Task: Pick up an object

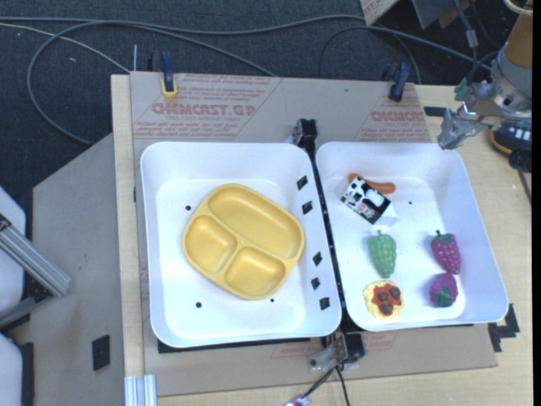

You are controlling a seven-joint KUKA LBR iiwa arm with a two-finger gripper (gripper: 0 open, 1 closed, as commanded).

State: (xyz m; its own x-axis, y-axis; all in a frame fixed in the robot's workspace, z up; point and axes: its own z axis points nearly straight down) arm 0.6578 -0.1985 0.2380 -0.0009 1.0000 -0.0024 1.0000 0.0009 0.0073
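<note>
The gripper [454,128] hangs at the far right corner of the right bin [473,194], touching nothing; whether it is released or clenched I cannot tell. Down-left of it lies a black-and-white block [364,199], its long axis slanting down-right; below, green grapes [383,253] lie lengthwise front to back.

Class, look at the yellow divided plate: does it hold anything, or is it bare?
Bare. The yellow divided plate in the left bin shows three unfilled compartments.

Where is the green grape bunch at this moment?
In the camera view, the green grape bunch lies in the right bin, near its middle, just above the small pizza toy and left of the purple grape bunch.
</note>
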